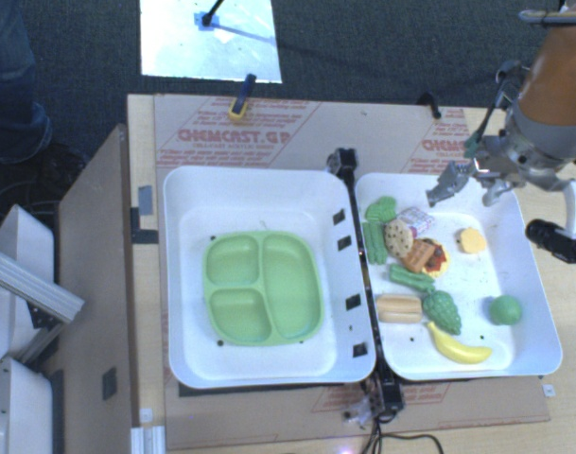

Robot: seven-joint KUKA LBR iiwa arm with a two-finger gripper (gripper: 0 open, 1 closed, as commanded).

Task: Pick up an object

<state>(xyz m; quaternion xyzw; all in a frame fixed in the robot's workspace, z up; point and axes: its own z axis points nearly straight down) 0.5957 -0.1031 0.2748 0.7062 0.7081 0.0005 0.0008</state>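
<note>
The toy food sits in the right bin (532,282). Taking the cookie (397,237) near that bin's upper left as the landmark: a small white packet with purple print (416,219), too small to read, lies just above and right of it; green pea pods (377,225) lie to its left, running lengthwise down the bin's left wall; an orange and red piece (426,255) touches it on the lower right. Below the cookie come a green pod (410,277), a tan bread roll (398,307) lying crosswise, a bunch of green grapes (443,309) and a banana (458,346) with its long axis running from upper left to lower right. A yellow slice (472,241) lies well to the cookie's right, and a green ball (505,309) far to the lower right.

The left bin (188,197) holds a green divided plate (264,287) with three compartments.

The cardboard (297,126) under the bins carries red print reading "CHEMCAST GP".

The gripper (469,183) hangs above and right of the cookie, over the right bin's top edge, fingers spread apart with nothing between them.
</note>
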